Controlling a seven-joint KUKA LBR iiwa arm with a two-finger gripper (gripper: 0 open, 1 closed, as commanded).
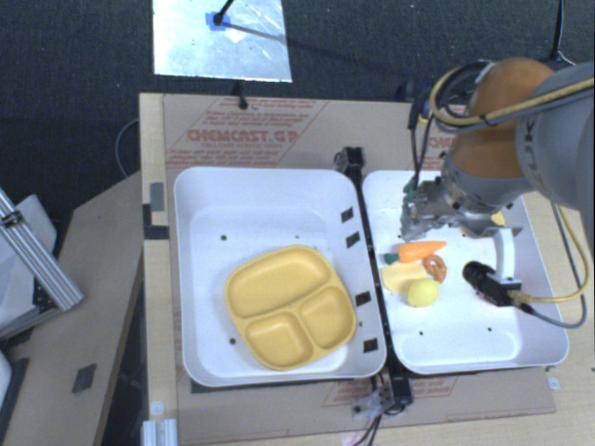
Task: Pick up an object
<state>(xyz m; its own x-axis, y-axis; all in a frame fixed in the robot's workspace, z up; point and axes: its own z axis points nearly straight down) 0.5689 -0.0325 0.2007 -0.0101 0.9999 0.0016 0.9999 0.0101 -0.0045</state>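
Observation:
An orange carrot (422, 248) lies in the right bin (465, 342), near its left wall. Just below it sit a small brown pretzel-like ring (434, 268), a pale yellow wedge (398, 278) and a yellow lemon (422, 293). My gripper (420, 219) hangs over the upper left part of the right bin, directly above the carrot. Its fingertips are dark and blurred against the wrist.
The left bin (214, 203) holds a yellow three-compartment plate (290, 305). A black divider with clips (364, 249) runs between the two bins. A shiny square sheet (221, 26) lies on the dark floor beyond the bench.

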